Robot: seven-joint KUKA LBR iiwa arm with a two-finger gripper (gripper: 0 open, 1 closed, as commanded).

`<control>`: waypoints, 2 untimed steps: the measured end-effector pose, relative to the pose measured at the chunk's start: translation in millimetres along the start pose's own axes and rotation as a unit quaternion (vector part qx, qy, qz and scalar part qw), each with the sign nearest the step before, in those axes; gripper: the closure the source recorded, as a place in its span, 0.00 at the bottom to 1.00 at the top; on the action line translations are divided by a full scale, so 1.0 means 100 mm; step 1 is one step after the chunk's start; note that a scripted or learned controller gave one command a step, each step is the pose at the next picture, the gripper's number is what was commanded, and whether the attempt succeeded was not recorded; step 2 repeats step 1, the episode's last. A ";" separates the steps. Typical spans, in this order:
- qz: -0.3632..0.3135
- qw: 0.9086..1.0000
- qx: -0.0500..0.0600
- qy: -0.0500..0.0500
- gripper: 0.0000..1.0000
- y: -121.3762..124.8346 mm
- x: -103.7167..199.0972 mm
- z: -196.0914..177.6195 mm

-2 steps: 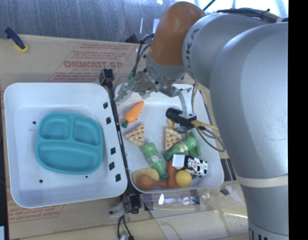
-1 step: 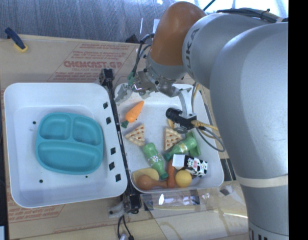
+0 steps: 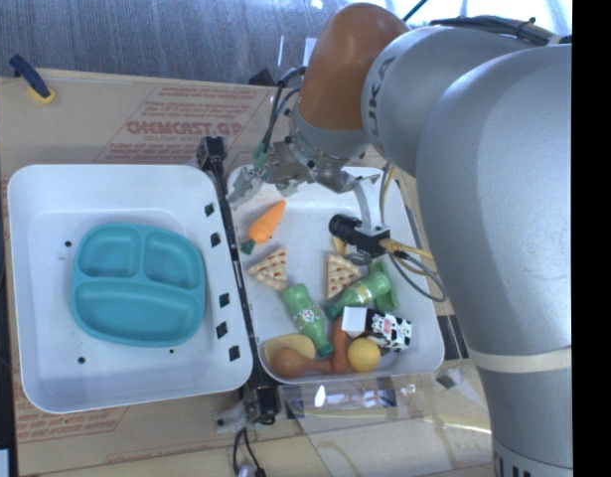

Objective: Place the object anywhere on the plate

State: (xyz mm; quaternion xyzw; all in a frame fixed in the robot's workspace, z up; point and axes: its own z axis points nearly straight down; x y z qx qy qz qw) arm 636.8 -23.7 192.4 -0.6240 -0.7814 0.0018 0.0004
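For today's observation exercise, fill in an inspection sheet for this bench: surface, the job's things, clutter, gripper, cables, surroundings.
Surface: two shallow white bins side by side, left bin and right bin, on brown cardboard.
Job's things: teal divided plate lies in the left bin, nothing on it.
Clutter: the right bin holds a toy carrot, two waffle wedges, two green bottles, a chicken drumstick, a lemon and a cow-print carton.
Gripper: gripper sits over the right bin's upper left corner, above the carrot; nothing seen held.
Cables: black and yellow leads loop along the right bin's right side.
Surroundings: a blue and yellow clamp at the cardboard's upper left.
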 end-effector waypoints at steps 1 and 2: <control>0.000 1.000 0.000 0.000 0.00 0.00 0.00 0.00; 0.000 1.000 0.000 0.000 0.00 0.00 0.00 0.00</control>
